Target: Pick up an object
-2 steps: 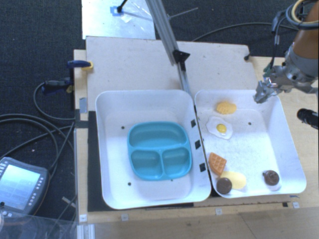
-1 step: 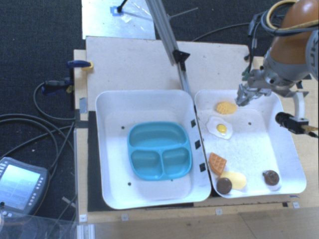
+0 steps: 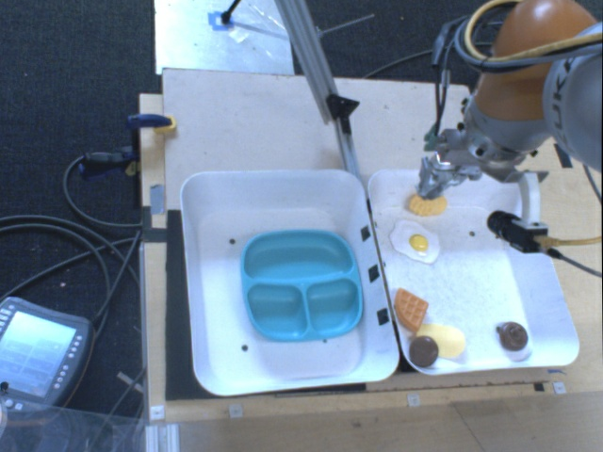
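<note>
Left bin [image 3: 203,281]: shallow, white, matte; holds a glossy teal plastic tray [image 3: 301,283] with three compartments. Right bin [image 3: 556,299]: at near edge, a ridged orange waffle [image 3: 411,308], a smooth yellow oval [image 3: 446,340], two brown round pieces [image 3: 423,350] [image 3: 513,336]; mid-bin, a fried egg [image 3: 415,243], flat white with domed yolk. At far end, a round golden, apparently gridded cookie [image 3: 428,204] directly beneath and seemingly touched by the metal gripper [image 3: 432,188]; finger spacing not discernible from this angle.
</note>
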Motion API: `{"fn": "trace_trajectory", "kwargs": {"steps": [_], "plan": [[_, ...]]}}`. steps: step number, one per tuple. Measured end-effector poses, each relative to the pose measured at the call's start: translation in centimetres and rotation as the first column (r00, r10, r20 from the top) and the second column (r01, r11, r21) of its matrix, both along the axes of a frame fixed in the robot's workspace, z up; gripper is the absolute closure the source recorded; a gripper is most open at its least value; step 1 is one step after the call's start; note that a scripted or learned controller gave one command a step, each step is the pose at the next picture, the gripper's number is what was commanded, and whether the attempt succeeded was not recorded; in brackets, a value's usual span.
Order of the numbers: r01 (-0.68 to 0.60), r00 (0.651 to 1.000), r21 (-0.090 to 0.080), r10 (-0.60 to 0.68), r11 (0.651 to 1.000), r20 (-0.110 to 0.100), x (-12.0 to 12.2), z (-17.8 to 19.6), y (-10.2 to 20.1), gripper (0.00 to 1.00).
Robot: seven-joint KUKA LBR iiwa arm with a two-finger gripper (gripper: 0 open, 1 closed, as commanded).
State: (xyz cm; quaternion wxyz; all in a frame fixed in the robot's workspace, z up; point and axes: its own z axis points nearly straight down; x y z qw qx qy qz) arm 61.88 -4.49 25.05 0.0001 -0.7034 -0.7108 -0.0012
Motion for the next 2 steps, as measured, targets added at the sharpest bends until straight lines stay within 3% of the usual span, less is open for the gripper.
{"fn": "trace_trajectory", "kwargs": {"steps": [2], "plan": [[0.0, 1.0, 0.001, 0.0, 1.0, -0.002, -2.3, 0.1, 10.5, 1.0]]}}
